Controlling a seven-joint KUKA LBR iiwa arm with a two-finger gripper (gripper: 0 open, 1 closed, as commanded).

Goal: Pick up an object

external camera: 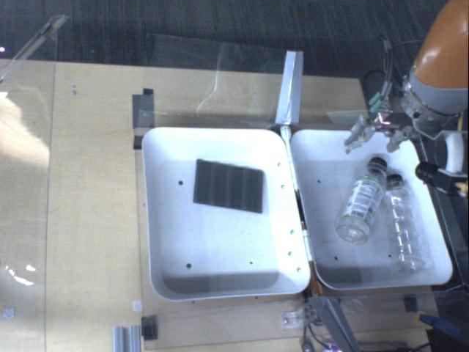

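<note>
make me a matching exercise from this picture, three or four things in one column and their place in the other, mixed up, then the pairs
Things:
1. dark flat pad
2. larger clear bottle
3. slimmer clear bottle
4. gripper

Places:
A. right bin, nearest its right wall
B. above the right bin's far edge
C. left bin
D. right bin, lying near its middle

Pairs: 1-C, 2-D, 3-A, 4-B
</note>
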